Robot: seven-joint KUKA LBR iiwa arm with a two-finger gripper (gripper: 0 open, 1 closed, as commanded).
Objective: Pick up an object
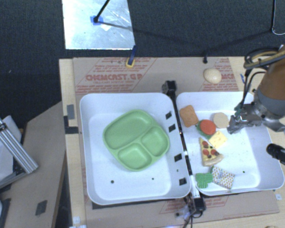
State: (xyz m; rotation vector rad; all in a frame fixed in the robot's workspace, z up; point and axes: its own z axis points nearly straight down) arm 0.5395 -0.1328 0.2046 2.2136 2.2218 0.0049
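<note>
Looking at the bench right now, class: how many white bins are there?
2. The left bin bears a green divided plate. The right bin bears the toy food, with the gripper over it. They lie side by side.

One fixed camera hangs above the surface [187,66], looking down at a slant (far enough back to frame both white bins [92,106] whole), with the arm [277,87] entering from its right.
</note>
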